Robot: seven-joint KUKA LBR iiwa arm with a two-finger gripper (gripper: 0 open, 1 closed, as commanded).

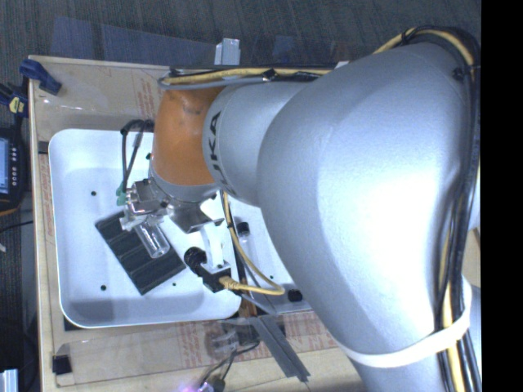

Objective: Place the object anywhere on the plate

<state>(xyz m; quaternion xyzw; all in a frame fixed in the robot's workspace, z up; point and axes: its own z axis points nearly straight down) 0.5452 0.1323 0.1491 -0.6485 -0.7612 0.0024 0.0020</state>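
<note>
A dark ribbed rectangular slab (pixel 140 260) lies at a slant on the floor of the left white bin (pixel 82 178), toward its near side. My gripper (pixel 148 237) hangs directly over the slab's upper edge, its metal tip overlapping the slab. Whether it touches the slab cannot be told from this angle. The arm's orange band (pixel 184 137) sits just above the wrist, and green-tipped cables (pixel 124 188) run down beside it. I cannot make out any separate plate or other loose object; the arm hides much of the bin's right part.
The grey arm body (pixel 351 194) covers the right side of the bench, including the right bin. A blue clamp (pixel 37 76) sits at the bench's far left corner. A yellow cable (pixel 245 286) loops near the bin's near right corner.
</note>
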